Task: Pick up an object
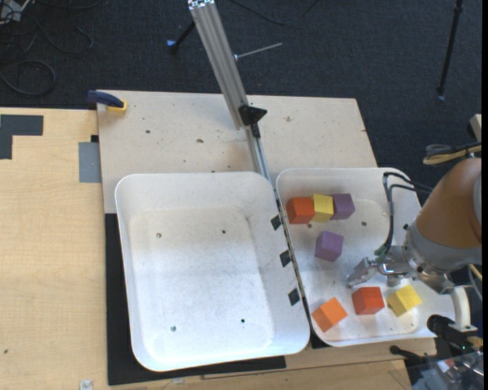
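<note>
Several small blocks lie in the right bin (366, 177). Along its far side a red-orange block (300, 210), a yellow block (323, 205) and a purple block (342, 206) sit in a row, touching. A second purple block (328, 245) lies alone near the middle. By the near edge are an orange block (331, 313), a red block (368, 301) and another yellow block (404, 300). My gripper (376, 273) hangs low in the right bin, just beyond the red block and right of the lone purple block. Nothing shows held in it.
The left bin (146, 218) sits beside the right one, with black clips (285, 257) along the shared rim. A slanted aluminium post (224, 59) rises behind the bins. A cable (388, 210) loops from my wrist over the right bin's far right corner.
</note>
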Controlling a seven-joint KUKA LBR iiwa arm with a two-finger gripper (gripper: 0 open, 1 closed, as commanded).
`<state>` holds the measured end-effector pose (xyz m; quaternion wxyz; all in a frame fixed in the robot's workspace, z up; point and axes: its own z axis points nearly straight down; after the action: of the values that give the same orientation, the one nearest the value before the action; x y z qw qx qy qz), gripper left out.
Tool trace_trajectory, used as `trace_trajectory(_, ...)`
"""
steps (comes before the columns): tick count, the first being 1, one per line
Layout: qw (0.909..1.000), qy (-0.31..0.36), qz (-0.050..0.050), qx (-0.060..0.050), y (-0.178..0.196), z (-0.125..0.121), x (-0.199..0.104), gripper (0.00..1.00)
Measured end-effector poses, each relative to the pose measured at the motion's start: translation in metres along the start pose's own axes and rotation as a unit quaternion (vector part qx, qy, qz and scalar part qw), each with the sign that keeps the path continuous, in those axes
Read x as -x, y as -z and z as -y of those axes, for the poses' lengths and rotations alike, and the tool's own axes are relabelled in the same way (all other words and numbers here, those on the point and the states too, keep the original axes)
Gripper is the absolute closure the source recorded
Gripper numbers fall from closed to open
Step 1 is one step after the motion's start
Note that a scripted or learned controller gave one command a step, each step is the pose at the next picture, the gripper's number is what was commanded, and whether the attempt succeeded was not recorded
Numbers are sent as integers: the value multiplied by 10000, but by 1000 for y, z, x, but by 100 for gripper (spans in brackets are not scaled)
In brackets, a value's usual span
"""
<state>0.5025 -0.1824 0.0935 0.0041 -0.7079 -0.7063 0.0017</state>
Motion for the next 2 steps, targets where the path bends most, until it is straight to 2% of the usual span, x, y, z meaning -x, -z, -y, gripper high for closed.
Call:
trace_trajectory(1, 10000, -41, 7, 17, 13, 0, 2, 100)
trace_trajectory(2, 10000, 29, 16, 44, 56, 0, -3, 100)
